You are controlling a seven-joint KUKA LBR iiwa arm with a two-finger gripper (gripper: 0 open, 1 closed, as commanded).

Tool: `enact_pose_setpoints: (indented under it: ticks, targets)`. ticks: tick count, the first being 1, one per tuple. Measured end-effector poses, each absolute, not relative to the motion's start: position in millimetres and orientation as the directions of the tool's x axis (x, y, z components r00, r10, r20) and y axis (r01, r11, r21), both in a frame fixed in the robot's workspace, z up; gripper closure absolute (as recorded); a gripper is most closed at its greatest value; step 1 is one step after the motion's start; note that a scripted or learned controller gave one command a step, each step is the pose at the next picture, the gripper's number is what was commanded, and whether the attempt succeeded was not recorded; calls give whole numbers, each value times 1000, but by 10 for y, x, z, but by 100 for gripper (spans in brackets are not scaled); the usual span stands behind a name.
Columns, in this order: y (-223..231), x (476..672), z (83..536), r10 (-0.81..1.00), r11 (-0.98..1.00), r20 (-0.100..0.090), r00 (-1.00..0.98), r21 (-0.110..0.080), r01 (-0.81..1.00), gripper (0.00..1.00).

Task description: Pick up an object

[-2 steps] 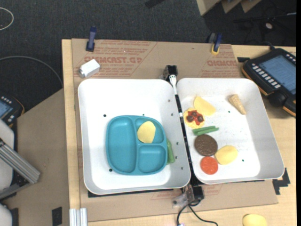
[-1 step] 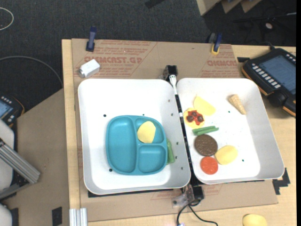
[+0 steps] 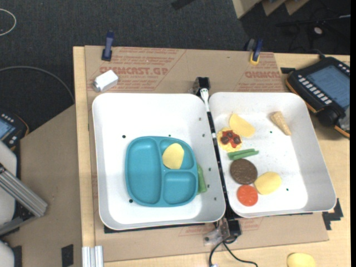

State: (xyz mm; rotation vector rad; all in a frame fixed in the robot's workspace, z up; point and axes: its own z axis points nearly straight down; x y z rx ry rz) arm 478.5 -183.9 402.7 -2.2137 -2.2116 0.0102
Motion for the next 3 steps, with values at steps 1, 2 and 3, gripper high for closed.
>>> enact_pose_setpoints:
  ticks: [1,2,3]
  targets:
    - [-2266,4793,5322,1000,-3,-9,3,16,1000,100]
    - [-2232,4785,3853,1000,-1,5,2,-12,1000,100]
    - [-1871,4801,5455,1000,5,-7,-5,21,1000,100]
